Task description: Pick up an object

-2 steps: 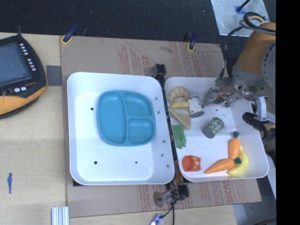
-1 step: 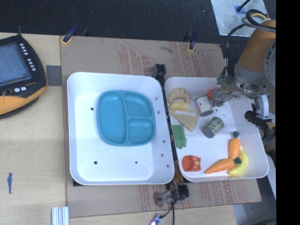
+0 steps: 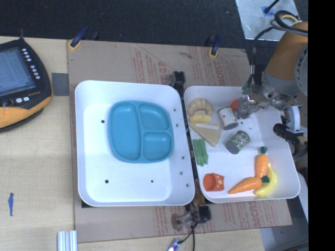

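Camera view, tool (image 3: 246, 102) beside can (image 3: 227, 117), croissant (image 3: 200, 107)

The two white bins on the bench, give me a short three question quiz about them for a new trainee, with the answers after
1. True or false: the blue divided plate lies in the left bin.
2. Multiple choice: what lies at the near right corner of the right bin? A) the croissant B) the banana C) the cheese wedge
3. Fill in: the gripper hangs over the far part of the ____ bin, close to a small can.

Key
1. True
2. B; it lies beside two carrots.
3. right
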`<state>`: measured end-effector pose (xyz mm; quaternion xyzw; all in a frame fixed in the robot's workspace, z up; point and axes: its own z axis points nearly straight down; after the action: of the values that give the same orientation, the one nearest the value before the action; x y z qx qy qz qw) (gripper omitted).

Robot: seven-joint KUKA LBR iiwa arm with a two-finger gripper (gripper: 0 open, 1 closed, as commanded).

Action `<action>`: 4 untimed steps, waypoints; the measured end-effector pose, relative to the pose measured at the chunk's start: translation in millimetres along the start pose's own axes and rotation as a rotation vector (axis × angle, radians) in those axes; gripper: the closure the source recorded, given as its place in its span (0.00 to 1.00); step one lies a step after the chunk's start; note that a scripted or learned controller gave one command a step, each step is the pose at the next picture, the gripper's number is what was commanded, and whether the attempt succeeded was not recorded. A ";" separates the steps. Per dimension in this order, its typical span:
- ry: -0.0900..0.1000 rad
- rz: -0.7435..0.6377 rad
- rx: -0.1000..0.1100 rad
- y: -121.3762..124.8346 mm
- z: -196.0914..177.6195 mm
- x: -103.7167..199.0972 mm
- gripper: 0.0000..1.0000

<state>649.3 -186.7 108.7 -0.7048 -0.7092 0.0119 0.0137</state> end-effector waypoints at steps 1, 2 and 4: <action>-0.005 0.009 0.002 0.5 18.2 40.0 0.00; -0.002 0.007 0.005 0.0 20.1 47.9 0.00; 0.002 0.005 0.004 0.2 21.9 54.9 0.00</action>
<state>648.4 -131.8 87.0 -0.7067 -0.7072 0.0126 0.0158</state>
